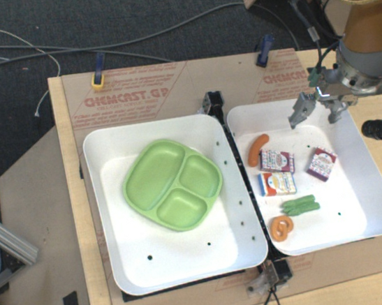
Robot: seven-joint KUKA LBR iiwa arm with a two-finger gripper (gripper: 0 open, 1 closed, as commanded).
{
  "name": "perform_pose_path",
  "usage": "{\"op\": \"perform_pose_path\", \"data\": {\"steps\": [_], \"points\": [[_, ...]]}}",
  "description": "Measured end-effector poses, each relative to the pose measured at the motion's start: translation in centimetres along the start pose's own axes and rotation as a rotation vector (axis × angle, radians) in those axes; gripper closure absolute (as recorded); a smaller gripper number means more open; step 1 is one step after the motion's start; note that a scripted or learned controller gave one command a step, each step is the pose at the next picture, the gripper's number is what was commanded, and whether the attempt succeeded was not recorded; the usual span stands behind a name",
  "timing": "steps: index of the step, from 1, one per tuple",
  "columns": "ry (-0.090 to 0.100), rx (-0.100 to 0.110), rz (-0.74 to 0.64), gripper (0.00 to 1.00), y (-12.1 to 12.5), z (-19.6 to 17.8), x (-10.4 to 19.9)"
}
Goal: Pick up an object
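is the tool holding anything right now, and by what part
Nothing is held: the tool hangs open above the right bin's far end, with nothing between its fingers.

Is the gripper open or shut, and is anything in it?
Open and empty: the gripper hangs over the right bin's far end, its two fingers spread apart with nothing between them.

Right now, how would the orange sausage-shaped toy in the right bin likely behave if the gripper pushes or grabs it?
The orange sausage-shaped toy is rounded and elongated, so it would probably roll sideways when nudged. It looks smooth and glossy, so it may slip. The open gripper hangs above it, fingers spread, holding nothing.
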State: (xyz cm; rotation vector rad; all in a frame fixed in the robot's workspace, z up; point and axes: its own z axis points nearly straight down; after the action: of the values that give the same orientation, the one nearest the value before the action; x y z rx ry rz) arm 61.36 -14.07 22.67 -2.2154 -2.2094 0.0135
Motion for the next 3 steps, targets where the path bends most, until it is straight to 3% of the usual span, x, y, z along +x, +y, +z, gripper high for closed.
{"op": "perform_pose_path", "data": {"steps": [1,3], "points": [[-0.002,-0.014,-0.003,0.00,0.3,-0.8,0.0],[-0.001,-0.010,-0.003,0.00,-0.3,9.2,0.1]]}}
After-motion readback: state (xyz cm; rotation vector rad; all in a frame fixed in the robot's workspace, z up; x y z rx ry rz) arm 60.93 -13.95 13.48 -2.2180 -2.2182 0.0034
